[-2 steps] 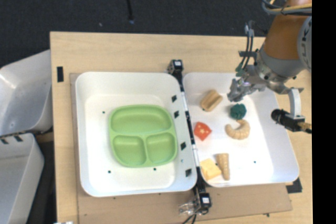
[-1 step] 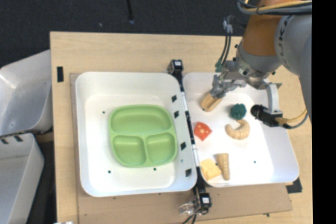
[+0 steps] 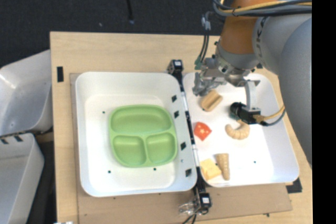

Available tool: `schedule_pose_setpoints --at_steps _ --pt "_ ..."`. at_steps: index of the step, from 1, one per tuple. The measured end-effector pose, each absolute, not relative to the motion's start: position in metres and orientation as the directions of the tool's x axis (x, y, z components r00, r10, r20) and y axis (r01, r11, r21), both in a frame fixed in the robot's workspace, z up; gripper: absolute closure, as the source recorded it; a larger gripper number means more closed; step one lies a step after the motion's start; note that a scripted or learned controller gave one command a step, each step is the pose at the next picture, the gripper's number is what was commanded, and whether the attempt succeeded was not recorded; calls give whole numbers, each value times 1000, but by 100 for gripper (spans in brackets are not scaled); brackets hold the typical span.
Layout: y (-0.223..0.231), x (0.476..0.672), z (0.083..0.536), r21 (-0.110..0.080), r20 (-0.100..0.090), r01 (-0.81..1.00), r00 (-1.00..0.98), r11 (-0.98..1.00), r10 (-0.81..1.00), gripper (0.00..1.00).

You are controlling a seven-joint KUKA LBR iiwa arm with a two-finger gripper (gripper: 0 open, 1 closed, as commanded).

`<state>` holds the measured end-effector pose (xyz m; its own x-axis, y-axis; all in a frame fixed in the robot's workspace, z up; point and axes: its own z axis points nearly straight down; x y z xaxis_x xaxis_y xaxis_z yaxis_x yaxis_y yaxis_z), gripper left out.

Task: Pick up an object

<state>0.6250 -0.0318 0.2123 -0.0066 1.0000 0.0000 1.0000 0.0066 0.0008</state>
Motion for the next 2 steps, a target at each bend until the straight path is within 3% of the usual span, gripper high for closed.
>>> schedule_pose_setpoints --at_steps 2 --pt "79 648 227 1 -1 1000 -7 7 1000 100"
